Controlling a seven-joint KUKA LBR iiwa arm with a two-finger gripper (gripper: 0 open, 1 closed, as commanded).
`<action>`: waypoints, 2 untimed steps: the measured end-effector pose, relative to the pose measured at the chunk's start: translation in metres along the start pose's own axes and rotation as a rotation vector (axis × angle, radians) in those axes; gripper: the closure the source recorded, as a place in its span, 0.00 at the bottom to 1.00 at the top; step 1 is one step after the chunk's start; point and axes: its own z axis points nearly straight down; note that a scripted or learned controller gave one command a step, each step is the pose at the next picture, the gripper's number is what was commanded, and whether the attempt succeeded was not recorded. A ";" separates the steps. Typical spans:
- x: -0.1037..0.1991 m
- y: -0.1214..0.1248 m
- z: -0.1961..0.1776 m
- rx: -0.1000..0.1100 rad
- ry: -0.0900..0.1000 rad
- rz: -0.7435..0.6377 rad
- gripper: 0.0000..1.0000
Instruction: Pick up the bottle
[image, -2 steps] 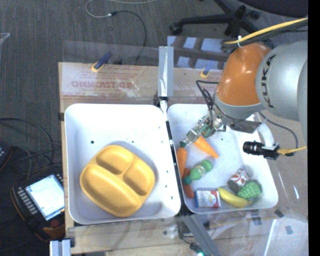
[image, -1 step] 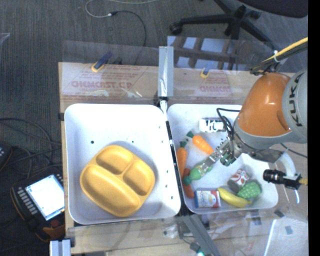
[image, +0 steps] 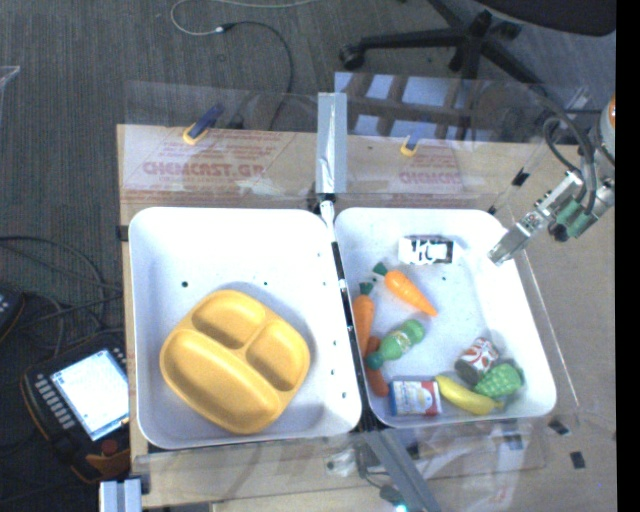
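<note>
The bottle (image: 400, 340) is small and green with a pale label. It lies on its side, slanted, near the middle of the right bin (image: 520, 300). My gripper (image: 500, 252) hangs at the right bin's upper right rim, pointing down-left. It sits well up and to the right of the bottle, apart from it, with nothing visibly held.
Around the bottle lie an orange carrot (image: 410, 290), a second carrot (image: 362, 320) by the divider, a red-and-white can (image: 415, 397), a banana (image: 465, 395), a red can (image: 478, 355), a green toy (image: 500, 380) and a black-and-white box (image: 427, 250). A yellow divided plate (image: 235, 360) lies in the left bin (image: 160, 250).
</note>
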 end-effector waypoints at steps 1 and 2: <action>-0.029 -0.023 0.147 0.002 0.004 -0.146 1.00; -0.052 -0.041 0.314 0.005 0.007 -0.072 1.00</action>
